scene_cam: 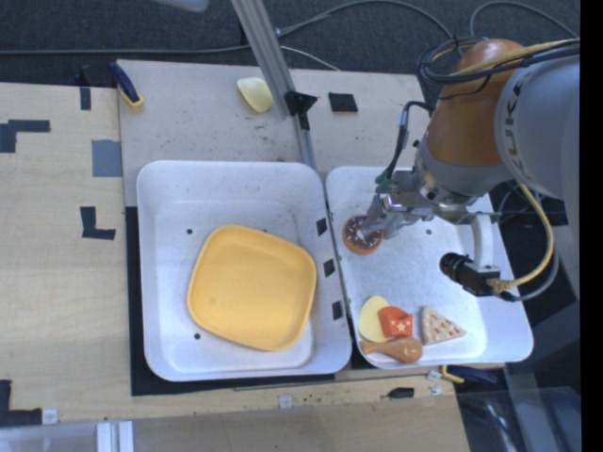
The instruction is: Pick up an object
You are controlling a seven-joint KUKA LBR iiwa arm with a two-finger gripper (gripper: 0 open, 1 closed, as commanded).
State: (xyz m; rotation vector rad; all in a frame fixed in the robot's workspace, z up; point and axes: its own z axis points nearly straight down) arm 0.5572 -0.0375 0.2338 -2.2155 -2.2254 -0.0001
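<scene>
Wooden bench is carrying 2 white bins side by side, and the gripper (369, 226) is hanging low in the right bin (504, 323), right at a small brown donut (362, 235). Whether its jaws are spread or pinched I cannot tell. Nothing is looking lifted, so the pick seems barely begun. Nearer me than the jaws, a yellow piece (371, 316), red piece (396, 323), pizza slice (440, 327) and drumstick (396, 349) are lying clustered. Left of the jaws, the left bin (160, 196) is holding 1 yellow plate (252, 286).

Robot lab: taped bench (188, 121), cables (377, 12).
</scene>
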